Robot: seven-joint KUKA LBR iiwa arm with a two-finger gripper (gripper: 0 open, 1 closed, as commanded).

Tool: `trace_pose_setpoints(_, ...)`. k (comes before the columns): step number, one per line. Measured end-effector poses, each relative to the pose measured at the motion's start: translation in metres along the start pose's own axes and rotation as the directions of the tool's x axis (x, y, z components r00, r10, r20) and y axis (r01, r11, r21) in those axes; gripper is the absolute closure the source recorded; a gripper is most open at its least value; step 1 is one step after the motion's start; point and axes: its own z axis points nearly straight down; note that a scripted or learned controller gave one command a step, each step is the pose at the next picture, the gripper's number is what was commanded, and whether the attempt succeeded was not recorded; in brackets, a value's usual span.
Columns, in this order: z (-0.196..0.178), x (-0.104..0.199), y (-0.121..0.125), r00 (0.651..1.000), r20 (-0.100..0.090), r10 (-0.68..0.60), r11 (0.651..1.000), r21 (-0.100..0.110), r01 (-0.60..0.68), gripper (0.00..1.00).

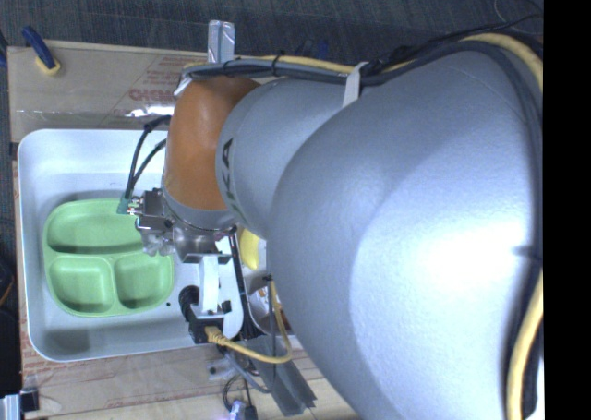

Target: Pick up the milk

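Where the brown board (pixel 92 86) shows behind the bins, a small blue thing with a yellow end (pixel 39 49) lies well up and to the left of the green plate (pixel 55 257). That plate sits in the left white bin (pixel 37 169), taking up the bin's left and middle floor. It has three hollows: a long one along its upper side and two shorter ones side by side below it. All three look bare.

Just right of the plate, over its right rim, hangs the gripper (pixel 189 245), pointing down into the bin, with black cables running up from it. The wrist above hides its tip, so whether it is open or closed, or holds anything, cannot be told. Up and right of the plate, the orange band (pixel 199 146) wraps the wrist.

Further right of the plate, a sliver of something yellow (pixel 249 248) peeks out from under the arm, too hidden to name. The grey arm (pixel 397 224) then covers everything to the right of the plate. Where the milk lies, and which way its long axis runs, cannot be told.
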Motion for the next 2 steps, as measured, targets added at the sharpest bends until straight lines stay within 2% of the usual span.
trace_pose_setpoints(1, 0.048, 0.038, 0.004, 0.997, 0.0, -0.081, 0.997, 0.003, 0.081, 1.0)
trace_pose_setpoints(2, -0.098, 0.056, -0.027, 0.979, 0.0, -0.202, 0.979, -0.003, 0.202, 1.0)
